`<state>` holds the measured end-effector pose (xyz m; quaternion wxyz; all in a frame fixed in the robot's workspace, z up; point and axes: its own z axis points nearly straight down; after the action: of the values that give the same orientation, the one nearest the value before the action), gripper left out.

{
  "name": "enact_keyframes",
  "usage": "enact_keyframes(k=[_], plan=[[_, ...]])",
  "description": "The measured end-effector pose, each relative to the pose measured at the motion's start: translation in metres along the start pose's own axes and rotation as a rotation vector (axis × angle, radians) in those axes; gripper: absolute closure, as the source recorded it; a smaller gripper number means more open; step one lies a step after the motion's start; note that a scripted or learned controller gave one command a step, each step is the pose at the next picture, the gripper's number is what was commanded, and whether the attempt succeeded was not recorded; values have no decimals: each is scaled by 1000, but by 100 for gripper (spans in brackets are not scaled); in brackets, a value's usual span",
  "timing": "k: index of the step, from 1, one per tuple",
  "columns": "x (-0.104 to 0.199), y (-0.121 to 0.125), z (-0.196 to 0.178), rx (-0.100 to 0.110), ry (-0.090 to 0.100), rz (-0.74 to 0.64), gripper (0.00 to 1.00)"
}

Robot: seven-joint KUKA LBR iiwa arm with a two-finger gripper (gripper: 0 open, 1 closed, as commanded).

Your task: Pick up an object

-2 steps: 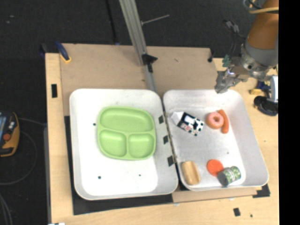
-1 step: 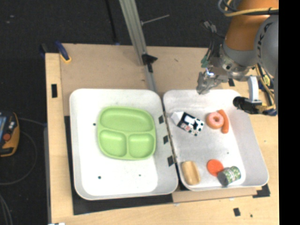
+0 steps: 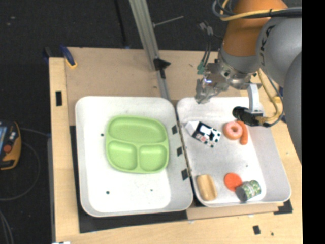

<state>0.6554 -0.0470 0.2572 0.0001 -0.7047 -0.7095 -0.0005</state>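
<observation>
The grey-and-orange arm (image 3: 249,24) reached in over the far side of the right bin (image 3: 238,156), its pincer (image 3: 202,94) hanging above that bin's far left corner, close to the wall shared with the left bin (image 3: 91,136). From where I stood I could not tell how wide the pincer was open, and nothing could be seen in its grip.

Every loose item lay in the right bin. A small white, black and blue box (image 3: 204,132) sat nearest the pincer, just in front of it and apart from it. To the right of the box lay a pink doughnut (image 3: 228,130), with an orange stick (image 3: 245,135) touching its right side. Along the near edge were a tan bun (image 3: 206,187), an orange disc (image 3: 232,180) and a green can (image 3: 250,189) on its side, the disc and can touching.

The left bin held a green divided plate (image 3: 137,144), lying flat near its middle. Both bins sat on a brown surface (image 3: 101,70), with a metal rail (image 3: 144,29) slanting up behind them.
</observation>
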Motion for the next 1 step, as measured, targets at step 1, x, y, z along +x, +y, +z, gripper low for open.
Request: enact_keyframes(k=[1], plan=[[53, 1, -8, -2, 0, 0, 100]])
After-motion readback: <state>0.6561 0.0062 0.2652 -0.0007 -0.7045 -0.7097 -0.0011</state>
